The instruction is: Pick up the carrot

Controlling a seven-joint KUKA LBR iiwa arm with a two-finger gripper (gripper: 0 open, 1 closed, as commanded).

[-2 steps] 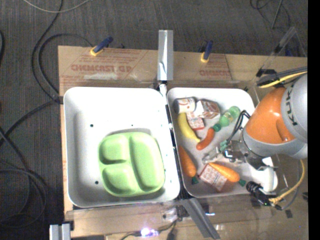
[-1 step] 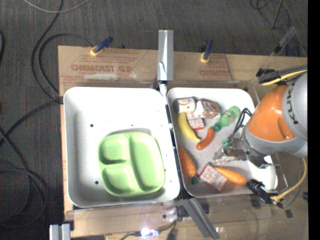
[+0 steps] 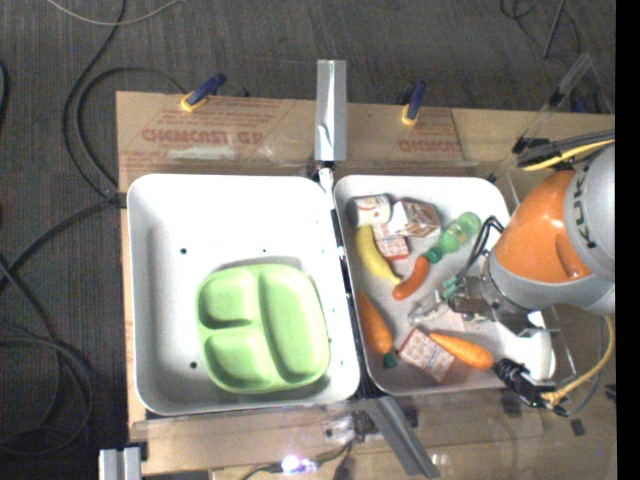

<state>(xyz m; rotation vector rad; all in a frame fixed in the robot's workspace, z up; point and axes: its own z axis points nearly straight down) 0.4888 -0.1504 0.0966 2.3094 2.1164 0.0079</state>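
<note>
pincer [image 3: 432,306] hangs just above carrot [image 3: 461,348] in right bin [image 3: 490,190]

On your tabletop [image 3: 140,138] two bins sit side by side. The nine-o'clock bin [image 3: 160,228] holds a divided tray [image 3: 262,326]. In the three-o'clock bin [image 3: 480,193], one carrot [image 3: 375,328] lies along the nine-o'clock wall, another carrot [image 3: 462,349] toward five o'clock, touching a carton [image 3: 427,357].

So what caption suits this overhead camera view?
KUKA arm reaching over right bin of toy food; green divided tray in left bin.
</note>
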